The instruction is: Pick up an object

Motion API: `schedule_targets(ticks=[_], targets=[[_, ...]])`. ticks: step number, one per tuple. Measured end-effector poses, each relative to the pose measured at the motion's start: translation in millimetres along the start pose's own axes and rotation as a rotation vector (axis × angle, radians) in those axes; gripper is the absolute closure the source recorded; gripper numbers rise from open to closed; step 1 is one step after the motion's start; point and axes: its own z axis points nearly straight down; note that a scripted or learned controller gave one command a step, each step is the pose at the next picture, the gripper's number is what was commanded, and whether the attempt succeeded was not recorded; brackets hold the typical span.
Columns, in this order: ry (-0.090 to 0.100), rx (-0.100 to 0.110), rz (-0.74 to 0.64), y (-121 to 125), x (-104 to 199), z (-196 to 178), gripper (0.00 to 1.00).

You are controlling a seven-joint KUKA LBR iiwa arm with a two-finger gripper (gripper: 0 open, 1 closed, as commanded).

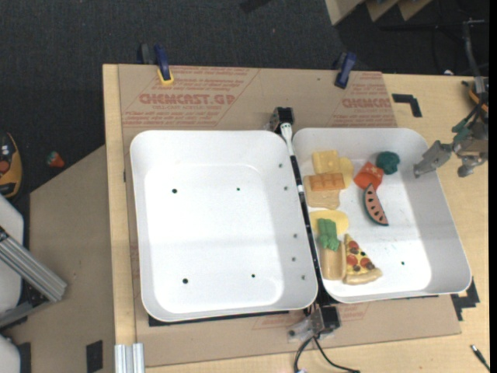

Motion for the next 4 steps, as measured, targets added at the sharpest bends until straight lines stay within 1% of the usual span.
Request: schedule_targets(ticks=[1, 2, 3, 4], targets=[[0.008, 0.009, -0.011, 46.7, 102.6, 124.9, 0.00], [0.003, 0.000, 0.003, 40.0, 75.9, 160.0, 0.00], [0.000, -0.005, 0.000, 41.5, 76.4, 147.4, 1.00], [0.001, -0.005, -0.007, 105.6, 134.4, 160.5, 1.00]])
